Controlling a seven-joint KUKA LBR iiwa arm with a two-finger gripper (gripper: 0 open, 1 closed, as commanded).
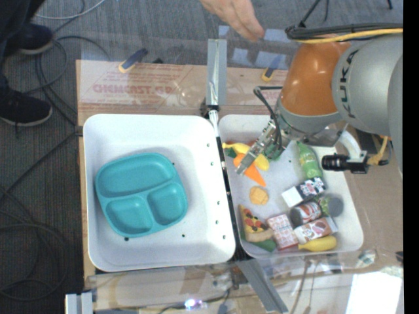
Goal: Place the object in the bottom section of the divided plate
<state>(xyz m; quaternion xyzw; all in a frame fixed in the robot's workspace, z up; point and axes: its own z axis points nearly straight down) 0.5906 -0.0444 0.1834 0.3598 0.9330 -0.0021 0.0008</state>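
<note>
The plate [141,201] is teal plastic, smooth with a soft sheen, and both bins [131,126] look like smooth white plastic with a faint gloss. The worktop [144,87] shows as pale, matt wood-like board under a clear, shiny sheet, and a dull metal bar [216,70] runs between the bins. The arm [347,77] has a glossy orange band and matt grey shell, the pincer [252,159] looks like bare metal, and the floor [131,18] is rough grey carpet.
</note>
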